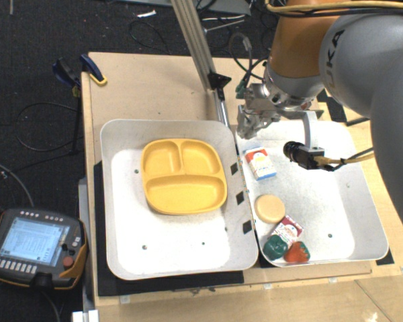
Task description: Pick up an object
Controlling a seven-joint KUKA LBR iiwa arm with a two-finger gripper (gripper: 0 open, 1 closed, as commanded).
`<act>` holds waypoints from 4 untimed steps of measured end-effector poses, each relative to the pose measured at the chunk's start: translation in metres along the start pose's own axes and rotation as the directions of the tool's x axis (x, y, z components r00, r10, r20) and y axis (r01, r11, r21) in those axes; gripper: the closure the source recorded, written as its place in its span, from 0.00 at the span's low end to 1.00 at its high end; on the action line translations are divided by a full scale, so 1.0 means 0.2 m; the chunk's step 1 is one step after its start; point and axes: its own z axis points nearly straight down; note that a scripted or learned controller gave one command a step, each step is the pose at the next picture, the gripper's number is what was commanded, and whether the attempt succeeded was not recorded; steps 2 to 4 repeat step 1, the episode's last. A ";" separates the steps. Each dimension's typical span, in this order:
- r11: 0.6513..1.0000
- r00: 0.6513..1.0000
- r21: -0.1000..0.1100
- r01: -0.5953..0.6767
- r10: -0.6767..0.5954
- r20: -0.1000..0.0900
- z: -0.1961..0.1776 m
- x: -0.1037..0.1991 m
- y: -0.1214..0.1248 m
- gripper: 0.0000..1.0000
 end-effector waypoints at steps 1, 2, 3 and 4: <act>1.000 1.000 -0.003 0.001 -0.001 -0.001 -0.02 0.25 0.00 1.00; 1.000 1.000 -0.003 0.001 -0.001 -0.001 -0.02 0.25 0.00 1.00; 1.000 1.000 -0.003 0.001 -0.001 -0.001 -0.02 0.25 0.00 1.00; 1.000 1.000 -0.003 0.001 -0.001 -0.001 -0.02 0.25 0.00 1.00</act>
